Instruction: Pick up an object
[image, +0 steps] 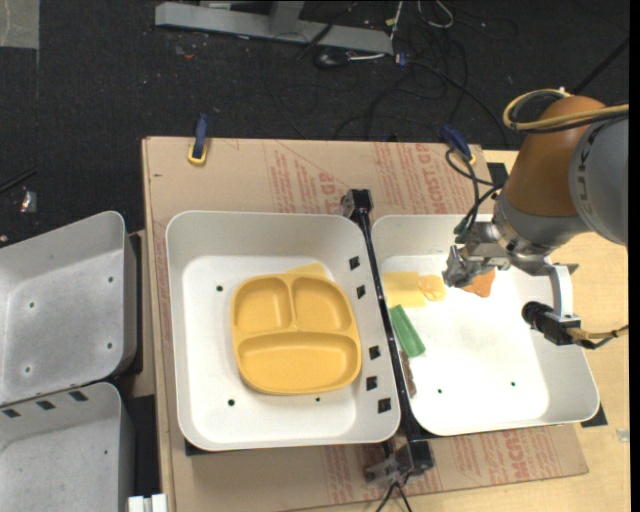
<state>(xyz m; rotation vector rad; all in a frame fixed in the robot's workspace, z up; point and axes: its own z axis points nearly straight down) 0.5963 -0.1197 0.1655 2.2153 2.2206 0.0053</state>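
Nearest the camera, at the bottom of the view, sits the front rim of the two white bins, side by side on a cardboard-covered bench (300, 165). Inside the left bin (200, 420) lies a yellow divided tray (296, 334), flat and upright, with three compartments.

Inside the right bin (500, 400), close to the dividing wall, a green stick-shaped piece (407, 331) lies at a slant. Just above it is a flat yellow sheet (402, 290), with a small pale yellow lump (431, 288) at its right edge. A small orange piece (482, 285) sits to the right of that lump.

From the right, the grey arm with its orange band (545, 160) reaches in over the right bin, wrist angled down and to the left. Its gripper (466, 266) hangs at the far end of the bin, directly beside or over the orange piece and close to the pale lump. Whether it touches either cannot be told, nor can the state of the claw, which looks dark and blurred here.

Judging by looks, the orange piece and the lump are small, light, likely rigid plastic toys. Each would probably be best pinched across its narrow middle. Being light, they may skid on the smooth bin floor if nudged off-centre.
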